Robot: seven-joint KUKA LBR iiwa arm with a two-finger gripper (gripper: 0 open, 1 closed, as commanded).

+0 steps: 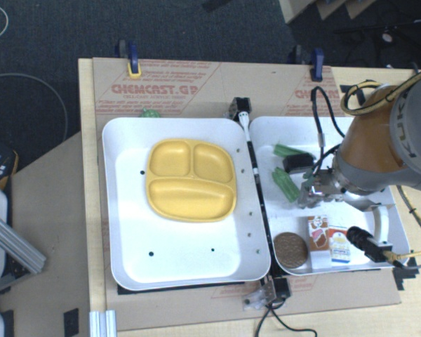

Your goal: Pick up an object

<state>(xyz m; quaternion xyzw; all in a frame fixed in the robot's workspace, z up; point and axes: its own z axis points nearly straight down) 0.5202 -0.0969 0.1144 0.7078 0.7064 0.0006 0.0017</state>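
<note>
Brown disc (291, 250) lies at the near edge of the right bin (295, 128), with a small carton (330, 241) just beside it on the view's right. Farther back, the gripper (311, 194) is low in this bin, on the arm (379, 142) reaching in from the right. Whether it is spread or closed cannot be told, and nothing is seen in its grasp. A green stick (286, 185) lies just beside it, toward the divider, and a second green stick (289, 150) lies beyond that. A yellow plate (191, 180) with three sections rests in the left bin (182, 248).
</note>
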